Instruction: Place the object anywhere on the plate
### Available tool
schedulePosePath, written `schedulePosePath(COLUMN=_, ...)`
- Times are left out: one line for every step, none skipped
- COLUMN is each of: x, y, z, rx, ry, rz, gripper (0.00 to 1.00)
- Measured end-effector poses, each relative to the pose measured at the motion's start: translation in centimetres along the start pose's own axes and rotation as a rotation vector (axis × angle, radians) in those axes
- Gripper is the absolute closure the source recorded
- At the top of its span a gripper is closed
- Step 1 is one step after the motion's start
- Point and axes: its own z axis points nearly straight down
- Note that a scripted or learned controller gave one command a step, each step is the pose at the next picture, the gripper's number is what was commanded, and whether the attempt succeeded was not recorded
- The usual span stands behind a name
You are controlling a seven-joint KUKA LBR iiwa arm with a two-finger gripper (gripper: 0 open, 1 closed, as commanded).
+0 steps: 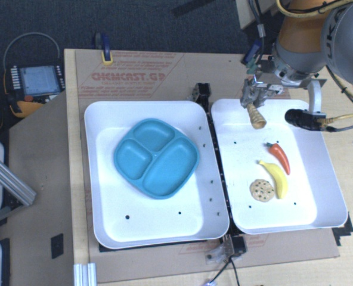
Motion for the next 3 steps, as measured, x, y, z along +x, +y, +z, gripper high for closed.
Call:
schedulePosePath(x=6.1, y=-0.9, z=-0.5, rx=0.0, ry=0.0, rz=0.0, gripper=1.0)
schedulePosePath(x=12.0, y=-1.0, z=0.7, rx=0.002, ry=0.0, rz=0.0, gripper=1.0)
schedulePosePath(x=16.1, y=-1.7, z=0.0, rx=-0.002, ry=-0.001, rz=0.003, gripper=1.0)
